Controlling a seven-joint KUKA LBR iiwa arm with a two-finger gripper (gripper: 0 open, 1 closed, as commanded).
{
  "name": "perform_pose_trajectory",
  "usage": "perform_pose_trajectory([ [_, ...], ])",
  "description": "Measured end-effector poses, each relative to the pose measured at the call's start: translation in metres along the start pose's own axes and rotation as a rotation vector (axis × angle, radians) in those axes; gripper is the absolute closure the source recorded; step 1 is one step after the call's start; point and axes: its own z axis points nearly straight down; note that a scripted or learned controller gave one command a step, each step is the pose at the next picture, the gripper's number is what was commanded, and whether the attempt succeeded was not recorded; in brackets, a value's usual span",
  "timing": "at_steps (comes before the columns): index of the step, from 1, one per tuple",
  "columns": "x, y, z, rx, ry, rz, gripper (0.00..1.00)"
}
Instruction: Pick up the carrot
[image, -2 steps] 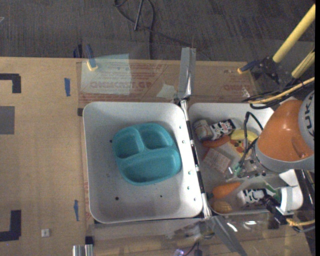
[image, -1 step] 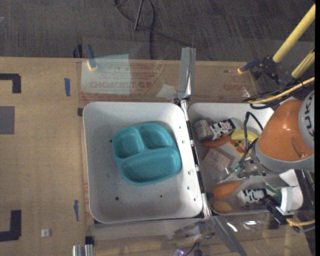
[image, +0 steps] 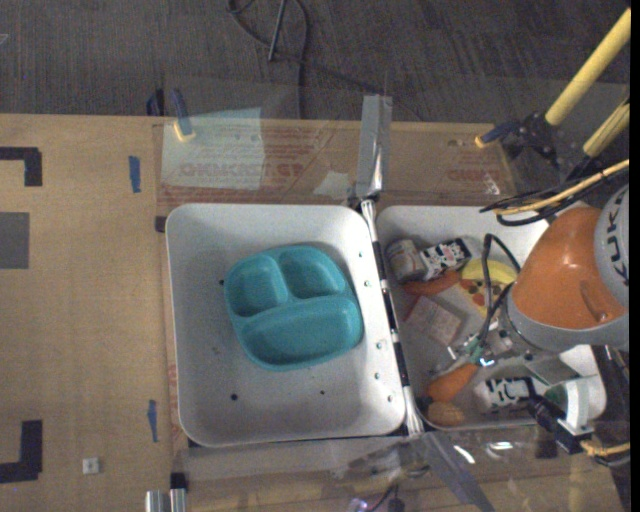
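Observation:
The carrot (image: 451, 382) is an orange tapered piece lying near the front left of the right bin (image: 440, 218). Its thicker end points up and right toward my gripper (image: 479, 353). The gripper hangs low over the bin just above and right of the carrot, close to or touching that end. The arm's orange band (image: 565, 275) and grey wrist hide the bin's right part. Whether the carrot sits in the gripper cannot be seen.
A teal divided plate (image: 292, 306) lies in the left bin (image: 200, 390). The right bin also holds a can (image: 403, 258), a black-and-white pack (image: 445, 257), a banana (image: 492, 272), an orange-red strip (image: 430, 286), a tan round item (image: 446, 412) and a white bottle (image: 520, 390).

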Motion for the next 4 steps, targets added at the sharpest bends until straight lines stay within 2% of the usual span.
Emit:
perform_pose_trajectory([
  [1,-0.004,0.002,-0.011,-0.010,-0.012,0.004,1.00],
  [2,-0.104,0.112,-0.062,0.005,0.001,-0.041,1.00],
  [3,-0.103,0.112,-0.062,0.006,0.002,-0.041,0.00],
  [4,-0.038,0.056,-0.040,0.012,0.004,0.389,0.00],
])
